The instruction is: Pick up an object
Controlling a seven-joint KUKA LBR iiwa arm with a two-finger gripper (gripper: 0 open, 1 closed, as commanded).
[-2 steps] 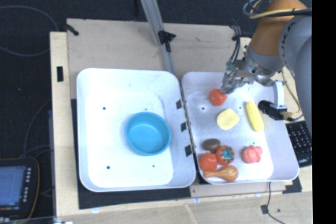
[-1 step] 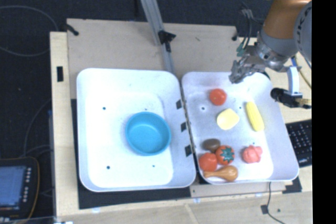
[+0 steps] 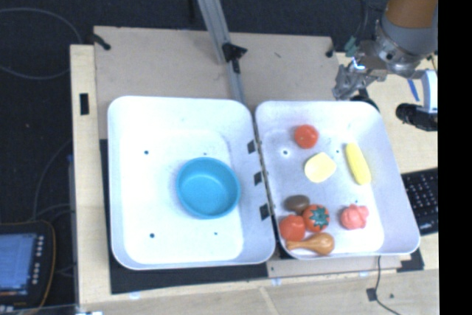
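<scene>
Nearest the camera, a tan pear-shaped toy gourd (image 3: 313, 243) lies at the front edge of the right-hand shallow white bin (image 3: 391, 158). Just behind it sit a red toy tomato (image 3: 292, 226), a red strawberry-like toy with green top (image 3: 318, 217), a brown lump (image 3: 297, 203) and a pink toy (image 3: 354, 217). Further back lie a yellow banana-like piece (image 3: 358, 163), a pale yellow round piece (image 3: 320, 167) and a small red ball (image 3: 305, 136).

These look like light, rigid, smooth plastic. The banana piece, lying apart from the rest, probably suits a pinch across its narrow middle.

Above that bin's far right corner hovers the gripper (image 3: 352, 82); whether its jaws are parted I cannot tell.
</scene>
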